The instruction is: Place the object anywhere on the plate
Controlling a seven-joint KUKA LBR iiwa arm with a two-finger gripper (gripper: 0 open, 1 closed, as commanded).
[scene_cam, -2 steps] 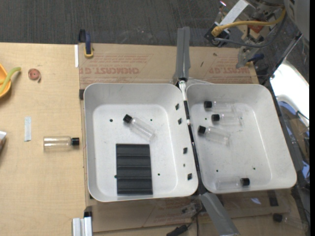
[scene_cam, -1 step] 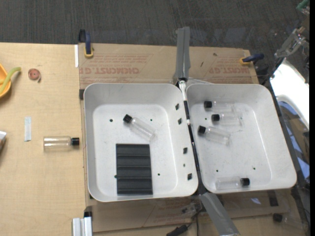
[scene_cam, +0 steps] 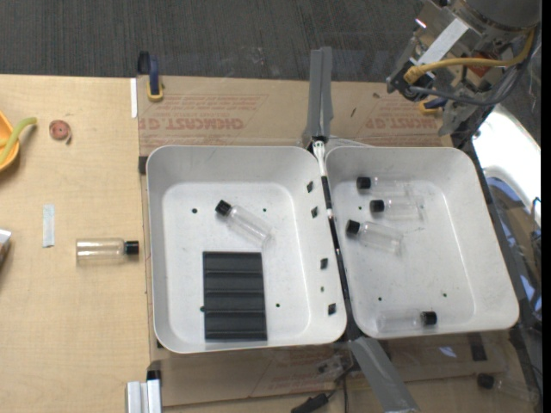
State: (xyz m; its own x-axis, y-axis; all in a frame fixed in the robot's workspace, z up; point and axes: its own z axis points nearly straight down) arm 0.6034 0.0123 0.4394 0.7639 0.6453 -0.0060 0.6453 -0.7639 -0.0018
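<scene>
A black ridged plate (scene_cam: 233, 297) lies flat in the left bin (scene_cam: 164, 231), near its front. Just behind the plate, a clear vial with a black cap (scene_cam: 243, 219) rests on its side on the bin floor, apart from the plate. The right bin (scene_cam: 482, 231) holds several more clear black-capped vials; one (scene_cam: 374, 235) lies near its left wall and another (scene_cam: 413, 320) near its front. The gripper end of the arm (scene_cam: 430, 37), wrapped in yellow and dark cables, hangs high above the back right corner of the right bin, far from every vial.
A grey divider bar (scene_cam: 319, 93) runs back from between the bins. On the wooden bench to the left lie a loose vial (scene_cam: 105, 248), a small white strip (scene_cam: 48, 226), a pink disc (scene_cam: 58, 129) and a yellow-orange object (scene_cam: 7, 140).
</scene>
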